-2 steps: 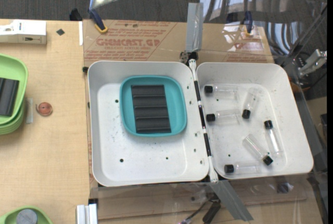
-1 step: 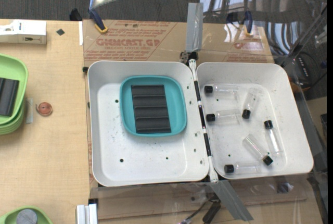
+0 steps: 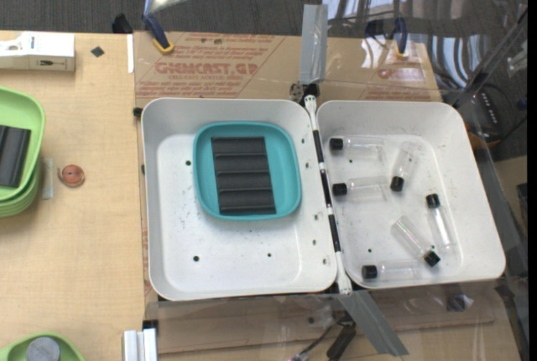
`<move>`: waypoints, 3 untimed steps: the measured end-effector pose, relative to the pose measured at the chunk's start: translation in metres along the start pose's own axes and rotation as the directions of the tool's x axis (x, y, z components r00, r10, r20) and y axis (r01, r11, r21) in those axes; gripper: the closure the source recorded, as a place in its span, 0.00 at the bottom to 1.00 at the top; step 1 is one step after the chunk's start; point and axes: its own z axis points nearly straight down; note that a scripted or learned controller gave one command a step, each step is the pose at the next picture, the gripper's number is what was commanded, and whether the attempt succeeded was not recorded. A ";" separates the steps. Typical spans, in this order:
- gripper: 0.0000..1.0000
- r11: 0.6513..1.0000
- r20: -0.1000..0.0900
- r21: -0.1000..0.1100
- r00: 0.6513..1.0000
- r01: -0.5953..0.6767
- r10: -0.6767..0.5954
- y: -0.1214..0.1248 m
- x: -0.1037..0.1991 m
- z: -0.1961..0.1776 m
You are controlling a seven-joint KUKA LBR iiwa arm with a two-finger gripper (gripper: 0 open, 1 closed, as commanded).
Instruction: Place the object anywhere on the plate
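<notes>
thin dark struts point(image 3: 501, 49), perhaps robot's mount

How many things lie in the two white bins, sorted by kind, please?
Clear vials with black caps: 6
Teal plate: 1
Total: 7

Readable text: red print on the clear sheet point(image 3: 210, 57) lying over the brown board behind the left bin, upper centre of the frame. Large line reads roughly "CHEMCAST GP"; some letters uncertain. Smaller red lines above and below it are too fine to read. Similar red print, upper right behind the right bin, is illegible under glare. White box point(image 3: 38, 53), upper left: markings unreadable.
</notes>
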 end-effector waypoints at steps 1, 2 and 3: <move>0.00 1.000 0.000 0.000 1.000 0.000 0.000 0.000 0.000 0.000; 0.00 1.000 0.000 0.000 1.000 0.000 0.000 0.000 0.000 0.000; 0.00 1.000 0.000 0.000 1.000 0.000 0.000 0.000 0.000 0.000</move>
